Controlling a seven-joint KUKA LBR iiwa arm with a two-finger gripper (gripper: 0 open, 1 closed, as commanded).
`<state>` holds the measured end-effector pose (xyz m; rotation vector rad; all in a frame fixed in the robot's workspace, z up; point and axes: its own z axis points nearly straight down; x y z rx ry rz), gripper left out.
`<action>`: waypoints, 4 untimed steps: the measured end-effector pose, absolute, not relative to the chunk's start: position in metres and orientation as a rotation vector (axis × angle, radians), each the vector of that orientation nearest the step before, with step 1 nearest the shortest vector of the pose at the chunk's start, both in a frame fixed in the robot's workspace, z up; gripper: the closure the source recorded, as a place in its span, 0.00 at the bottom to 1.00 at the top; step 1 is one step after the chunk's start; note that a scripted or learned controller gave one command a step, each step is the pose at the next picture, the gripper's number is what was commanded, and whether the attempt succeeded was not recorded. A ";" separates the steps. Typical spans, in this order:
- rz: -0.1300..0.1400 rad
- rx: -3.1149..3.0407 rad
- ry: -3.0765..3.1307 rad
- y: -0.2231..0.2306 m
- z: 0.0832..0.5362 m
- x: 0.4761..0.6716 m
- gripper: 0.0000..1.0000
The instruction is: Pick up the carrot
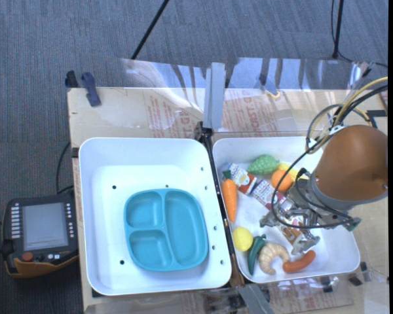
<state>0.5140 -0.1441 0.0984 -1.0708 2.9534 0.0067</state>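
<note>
1. Nearest the camera, along the front of the right bin (351, 257), lie a sausage (299, 261), a croissant (271, 255), a green pepper (255, 252) and a lemon (242, 239).
2. Just behind them the gripper (300, 233) hangs low over the bin's middle, above a small packet; from this angle I cannot tell what state it is in, and nothing can be seen held in it.
3. Left of the gripper, the carrot (230, 198) lies lengthwise against the bin's left wall, tip toward the lemon, just beside a ketchup bottle (249, 181) (red cap, white label).
4. Judging by this, the approach step is in hand: the carrot is not yet picked up. The next move likely calls for shifting left, lining up across the carrot's narrow width, then descending without catching the wall or bottle.
5. Further back sit an orange (281, 179) and a green leafy vegetable (264, 164).
6. In the left bin (95, 175) rests a blue divided plate (165, 229).
7. Red print on the bench cardboard behind the bins is too blurred to read; the bottle label likewise.
</note>
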 end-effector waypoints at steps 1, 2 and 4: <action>-0.001 -1.061 2.949 -0.165 0.160 0.593 0.00; -0.029 -0.984 2.959 -0.165 0.114 0.600 0.00; -0.001 0.354 3.107 -0.210 0.093 0.550 0.00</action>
